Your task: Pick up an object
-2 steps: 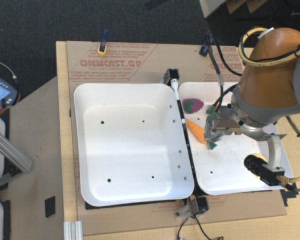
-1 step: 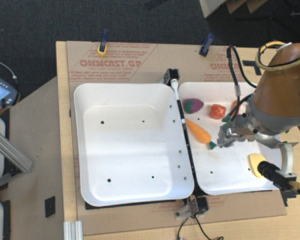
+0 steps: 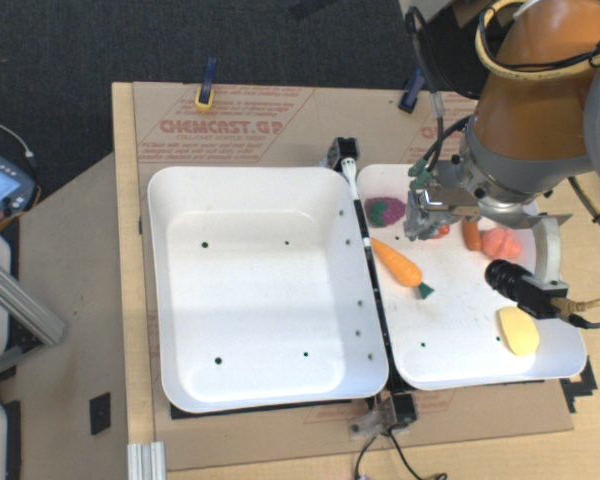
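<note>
Cardboard covers the surface (image 3: pixel 140 268) beneath two white bins. The right bin (image 3: pixel 460 363) holds the toy carrot (image 3: pixel 397 263), lying aslant near its left wall, just below and left of the tool (image 3: pixel 421 230). A purple piece (image 3: pixel 385 209) sits by the far left corner, a yellow one (image 3: pixel 519 331) near the right edge. Whether the tool is open cannot be told. A clean pick likely means descending squarely across the carrot's narrow body, clear of the wall.

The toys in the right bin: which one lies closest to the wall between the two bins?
The carrot. Its orange tip nearly reaches that wall; the purple toy sits slightly farther right.
</note>
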Controlling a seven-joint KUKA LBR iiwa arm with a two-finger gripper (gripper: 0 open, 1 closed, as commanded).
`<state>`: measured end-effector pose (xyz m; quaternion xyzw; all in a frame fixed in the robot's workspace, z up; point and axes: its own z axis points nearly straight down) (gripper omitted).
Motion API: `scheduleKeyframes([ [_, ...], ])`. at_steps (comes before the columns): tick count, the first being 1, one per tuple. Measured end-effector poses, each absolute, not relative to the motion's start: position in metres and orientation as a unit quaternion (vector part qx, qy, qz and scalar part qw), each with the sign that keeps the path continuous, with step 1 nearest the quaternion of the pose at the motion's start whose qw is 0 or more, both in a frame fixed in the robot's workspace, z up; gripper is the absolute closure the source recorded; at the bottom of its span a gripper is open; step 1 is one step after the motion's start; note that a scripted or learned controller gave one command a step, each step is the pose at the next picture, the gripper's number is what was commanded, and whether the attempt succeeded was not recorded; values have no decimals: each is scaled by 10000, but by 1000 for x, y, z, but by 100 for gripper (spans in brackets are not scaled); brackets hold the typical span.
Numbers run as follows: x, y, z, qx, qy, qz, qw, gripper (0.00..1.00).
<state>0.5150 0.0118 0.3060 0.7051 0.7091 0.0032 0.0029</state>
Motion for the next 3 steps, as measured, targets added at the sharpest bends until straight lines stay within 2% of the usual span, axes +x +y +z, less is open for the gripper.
scheduleKeyframes([
  [1, 528, 67, 342, 7056, 7086, 19, 13, 100],
  [2, 519, 65, 430, 7065, 7077, 40, 31, 100],
  [3, 510, 61, 314, 7078, 7064, -49, -37, 100],
])
